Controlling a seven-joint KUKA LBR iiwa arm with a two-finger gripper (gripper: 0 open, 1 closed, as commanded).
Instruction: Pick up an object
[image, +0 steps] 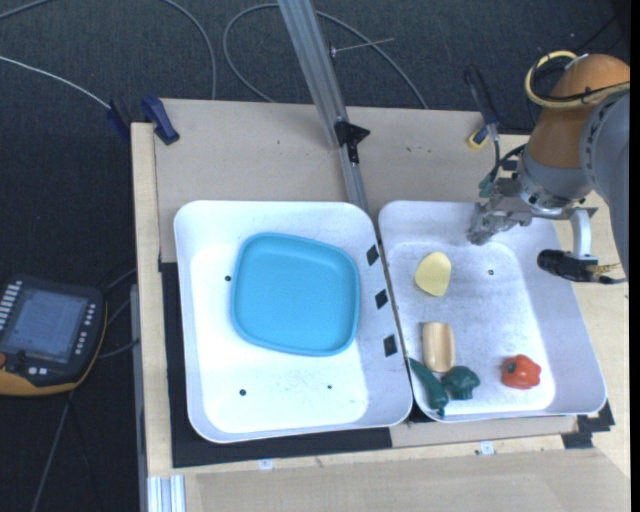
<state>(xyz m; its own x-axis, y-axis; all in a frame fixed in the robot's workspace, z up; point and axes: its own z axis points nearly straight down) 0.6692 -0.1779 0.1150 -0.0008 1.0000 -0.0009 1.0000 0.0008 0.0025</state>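
So the right bin (560, 330) has four things sitting loose in it. There's a pale yellow wedge-ish piece (433, 273) lying flat toward the upper left of the bin floor. Just below it is a tan cylinder (437, 345), lying on its side and pointing up and down in the frame. Right by its lower end sits a dark green lumpy thing (447, 383), stretching down into the bin's bottom left corner. Off to the right of that, apart from the others, is a small red tomato-looking object (520, 372).
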